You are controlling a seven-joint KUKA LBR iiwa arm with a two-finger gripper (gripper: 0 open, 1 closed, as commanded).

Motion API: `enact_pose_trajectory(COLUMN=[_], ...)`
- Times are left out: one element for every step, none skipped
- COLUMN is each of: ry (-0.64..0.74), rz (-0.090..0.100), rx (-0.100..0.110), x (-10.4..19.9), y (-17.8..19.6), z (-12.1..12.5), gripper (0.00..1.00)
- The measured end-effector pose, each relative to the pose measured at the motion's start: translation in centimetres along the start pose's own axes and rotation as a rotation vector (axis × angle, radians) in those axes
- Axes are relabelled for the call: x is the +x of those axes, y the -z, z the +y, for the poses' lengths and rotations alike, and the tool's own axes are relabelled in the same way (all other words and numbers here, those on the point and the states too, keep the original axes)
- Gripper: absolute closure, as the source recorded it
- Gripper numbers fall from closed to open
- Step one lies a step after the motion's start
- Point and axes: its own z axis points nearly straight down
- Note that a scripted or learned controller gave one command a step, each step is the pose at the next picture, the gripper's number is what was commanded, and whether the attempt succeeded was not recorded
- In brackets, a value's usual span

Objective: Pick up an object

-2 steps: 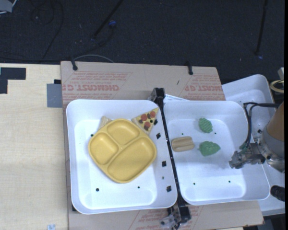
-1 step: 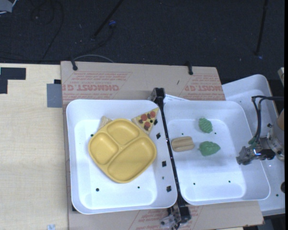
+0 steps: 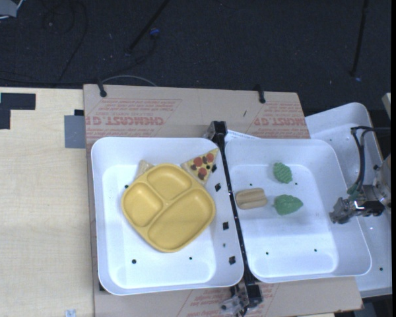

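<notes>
My pincer (image 3: 348, 208) is hovering at the right rim of the right bin (image 3: 317, 269); whether it is apart or together I cannot tell, and nothing is showing in it. Just to its left a dark green leafy piece (image 3: 288, 205) is lying, a lighter green one (image 3: 282, 172) beyond it, a tan bun (image 3: 251, 198) further left. Well away in the left bin (image 3: 119, 256), a yellow divided plate (image 3: 169, 207) is touching a pizza slice (image 3: 203, 164).
</notes>
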Motion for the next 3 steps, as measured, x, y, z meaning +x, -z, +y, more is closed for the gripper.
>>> enact_pose_trajectory(ry=[0.004, 0.003, 0.005], rz=[0.004, 0.001, 0.003], rx=[0.003, 0.003, 0.002], x=[5.8, 10.3, 15.8], y=[-0.8, -0.3, 0.9], z=[0.7, 2.4, 3.1], gripper=[1.00, 1.00, 1.00])
